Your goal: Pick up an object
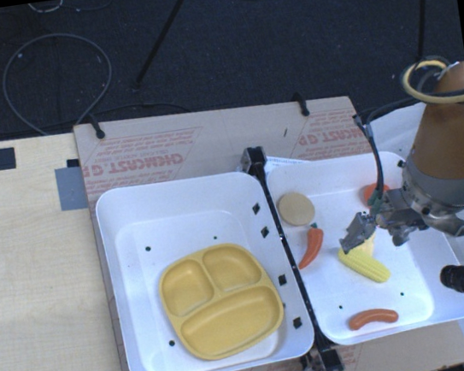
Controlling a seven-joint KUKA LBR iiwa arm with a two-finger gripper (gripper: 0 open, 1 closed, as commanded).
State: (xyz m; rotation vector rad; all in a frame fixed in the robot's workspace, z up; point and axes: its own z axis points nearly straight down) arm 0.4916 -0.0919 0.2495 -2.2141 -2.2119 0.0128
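Corn [365,263] lying in the right bin [422,303], long axis slanting from upper left down to lower right, upper end just under the gripper [358,231], which hangs right above that end with fingers looking apart and nothing between them, so probably a short drop straight down to close across the cob. Around it in the same bin: chili [310,247] to the left, tan disc [295,209] up-left, sausage [373,318] below, all apart from the corn. Left bin [128,239] bearing a yellow tray [222,301]; cardboard under both, pale bench [33,296] at left, dark floor with cables beyond
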